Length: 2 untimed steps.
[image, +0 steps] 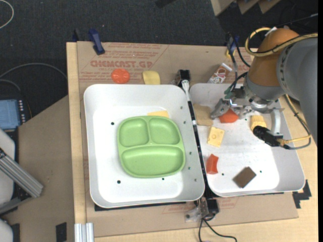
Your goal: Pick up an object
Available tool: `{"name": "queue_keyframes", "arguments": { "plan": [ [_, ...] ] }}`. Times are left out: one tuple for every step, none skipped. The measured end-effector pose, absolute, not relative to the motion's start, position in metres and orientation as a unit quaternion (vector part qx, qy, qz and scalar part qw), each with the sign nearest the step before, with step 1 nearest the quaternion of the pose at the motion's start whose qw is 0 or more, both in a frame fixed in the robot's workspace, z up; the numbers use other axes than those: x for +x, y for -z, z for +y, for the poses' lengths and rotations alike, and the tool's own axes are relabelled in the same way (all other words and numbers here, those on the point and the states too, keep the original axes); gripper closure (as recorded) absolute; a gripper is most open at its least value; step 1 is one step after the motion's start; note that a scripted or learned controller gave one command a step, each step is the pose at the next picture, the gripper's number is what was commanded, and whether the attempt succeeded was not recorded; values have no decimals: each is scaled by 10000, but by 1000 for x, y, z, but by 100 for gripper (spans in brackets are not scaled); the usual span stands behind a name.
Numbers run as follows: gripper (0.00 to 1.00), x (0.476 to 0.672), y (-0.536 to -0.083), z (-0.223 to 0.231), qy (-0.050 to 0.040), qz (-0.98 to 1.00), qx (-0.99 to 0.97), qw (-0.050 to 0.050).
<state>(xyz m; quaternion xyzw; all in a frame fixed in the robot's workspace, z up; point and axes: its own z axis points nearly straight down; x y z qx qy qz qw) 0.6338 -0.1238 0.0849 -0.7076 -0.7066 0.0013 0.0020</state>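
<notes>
In the right bin (282, 180) lie several small items: an orange-red piece (229, 118), a yellow holed cheese wedge (216, 136), a red piece (212, 164), a brown square block (245, 176) and a yellow piece (258, 121). My gripper (228, 110) hangs low at the bin's back left, directly over the orange-red piece and touching or nearly touching it. The wrist and the orange band (267, 59) cover the bin's back right part.
The left bin (101, 185) holds a green divided plate (150, 146) with a yellow slice (158, 114) tucked at its far edge. Behind the bins sit an orange round item (120, 75), a yellow item (151, 77), a small packet (218, 74) and a blue clamp (96, 41).
</notes>
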Motion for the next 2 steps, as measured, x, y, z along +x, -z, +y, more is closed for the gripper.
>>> {"name": "queue_keyframes", "arguments": {
  "plan": [
    [100, 636, -96, -124, 2, -7067, -7076, -3],
    [100, 607, -191, -59, 40, -7093, -7049, -30]
  ]
}}
